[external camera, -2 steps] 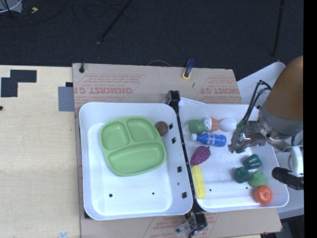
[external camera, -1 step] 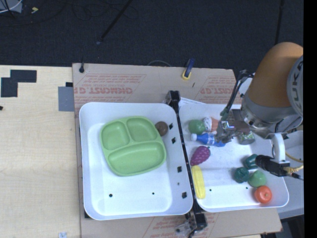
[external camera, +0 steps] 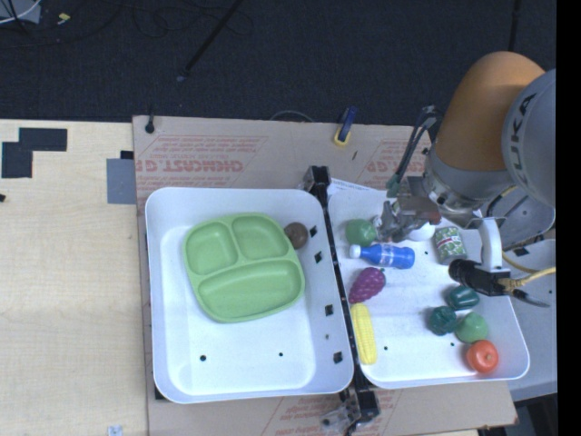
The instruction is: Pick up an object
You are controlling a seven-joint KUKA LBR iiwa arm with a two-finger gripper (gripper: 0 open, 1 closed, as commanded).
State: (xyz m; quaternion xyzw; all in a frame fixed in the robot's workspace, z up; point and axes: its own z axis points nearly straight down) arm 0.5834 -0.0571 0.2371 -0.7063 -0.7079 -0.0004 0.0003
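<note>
One blue bottle (external camera: pixel 385 256) beneath end effector (external camera: pixel 393 230).

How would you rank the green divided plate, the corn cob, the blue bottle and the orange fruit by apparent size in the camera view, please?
1. green divided plate
2. corn cob
3. blue bottle, close to the corn, so unsure
4. orange fruit

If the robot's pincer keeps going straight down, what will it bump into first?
Probably the blue bottle, which lies right under the pincer in the right bin. The green toy sits close beside it, and depth is hard to judge from above.
</note>
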